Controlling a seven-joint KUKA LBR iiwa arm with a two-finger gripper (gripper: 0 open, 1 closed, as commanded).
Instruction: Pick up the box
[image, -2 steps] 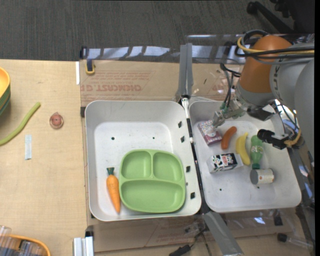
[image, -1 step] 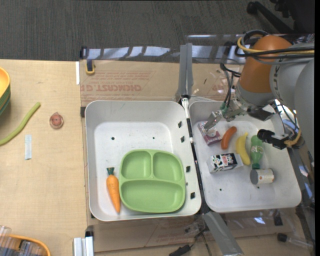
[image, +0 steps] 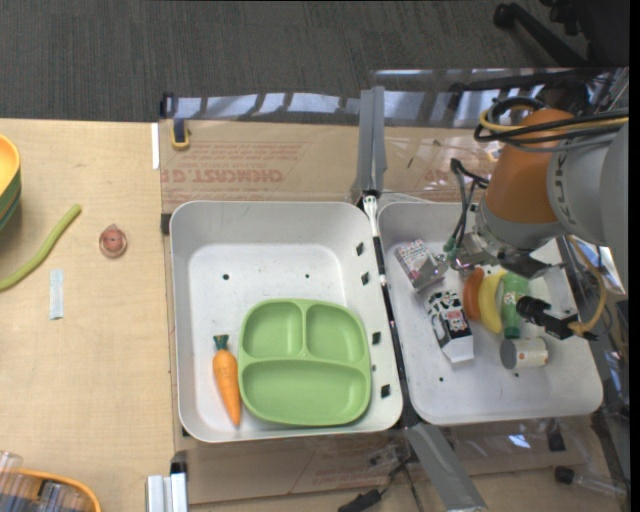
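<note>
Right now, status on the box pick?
Pincer low in right bin, fingers unreadable. Box flat on bin floor, just below pincer, not held. Banana and packet close by.

Arm: one grey metal robot arm (image: 590, 190), entering from the right of the camera view. Broad rounded orange band (image: 525, 170) just above the wrist, with black and yellow cables looping over and beside it. Wrist: angled downward and toward the left. End effector (image: 468, 262): dark two-finger unit at the arm's lower tip, pointing down, low over the right-hand side of the worktop.
</note>
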